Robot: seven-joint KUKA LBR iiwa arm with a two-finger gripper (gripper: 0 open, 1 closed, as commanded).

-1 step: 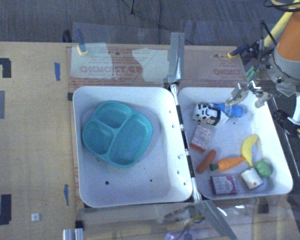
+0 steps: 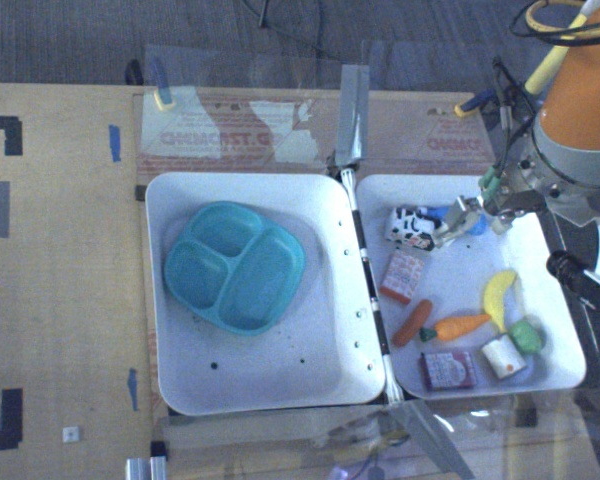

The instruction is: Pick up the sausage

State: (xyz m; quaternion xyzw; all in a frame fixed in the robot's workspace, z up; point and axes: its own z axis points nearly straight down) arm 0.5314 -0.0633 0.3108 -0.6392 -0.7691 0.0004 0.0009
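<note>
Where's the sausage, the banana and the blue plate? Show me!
sausage (image 2: 412, 322), camera view, middle of its reddish body.
banana (image 2: 498, 297), camera view, middle of its yellow curve.
blue plate (image 2: 202, 226), camera view, its raised rim at the upper left.

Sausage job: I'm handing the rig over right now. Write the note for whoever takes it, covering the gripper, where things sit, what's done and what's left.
Gripper: near the back of the right bin, right beside the cow toy. I cannot tell its finger state from this view, and nothing is visibly held.
Sausage: lying in the right bin, nearer the front, between the small red packet and the carrot.
Left bin: holds a teal divided plate.
Done: nothing yet; the sausage lies untouched.
Left: move the gripper forward over the sausage, grasp and lift. The carrot is very close, so expect a tight approach.
</note>
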